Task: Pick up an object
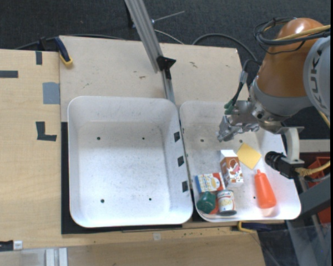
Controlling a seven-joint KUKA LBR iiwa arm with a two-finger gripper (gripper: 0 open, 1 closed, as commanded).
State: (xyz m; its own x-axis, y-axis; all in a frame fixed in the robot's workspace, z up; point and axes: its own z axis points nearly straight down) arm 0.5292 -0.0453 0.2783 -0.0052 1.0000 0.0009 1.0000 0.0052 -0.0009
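My gripper [228,133] hangs over the right bin [200,121], just above and left of a yellow block [248,155]. Under it stands a small red and white carton [231,169]. An orange bottle [264,189] lies near the bin's right side. At the front of the bin are a flat packet [209,181], a green object [207,201] and a small can [226,201]. I see nothing between the fingers, which look close together.
The left bin [122,159] sits beside the right one, sharing a middle rim. A metal pole [147,32] slants in from the top over the bench. A black fixture [278,163] sticks out at the right bin's right edge.
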